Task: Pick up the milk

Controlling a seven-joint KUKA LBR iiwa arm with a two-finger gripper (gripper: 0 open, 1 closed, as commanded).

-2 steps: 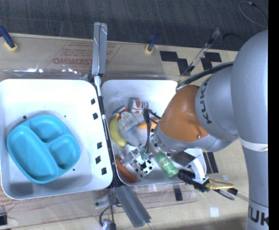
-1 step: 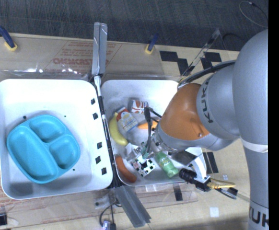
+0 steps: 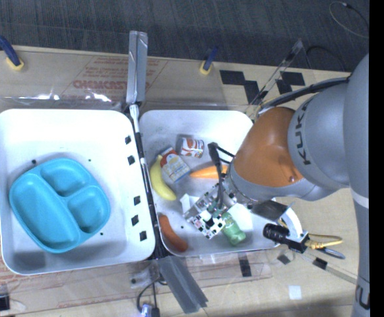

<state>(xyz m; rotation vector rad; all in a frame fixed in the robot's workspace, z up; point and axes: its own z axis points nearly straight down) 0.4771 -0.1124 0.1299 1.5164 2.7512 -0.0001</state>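
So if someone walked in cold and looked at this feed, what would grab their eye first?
Probably the grey arm with its orange band, looming over the right bin with its gripper down among the clutter. Under it lie a banana, a carrot, a small carton and a green item. The bright blue divided plate sits alone in the left bin.

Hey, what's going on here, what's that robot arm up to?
A grey KUKA arm with an orange band reaches into the right bin, its gripper low among toy groceries: a banana, a carrot, a small milk carton, a can, a sausage and a green bottle. The milk lies apart from the gripper, not picked up. The left bin holds a blue divided plate.
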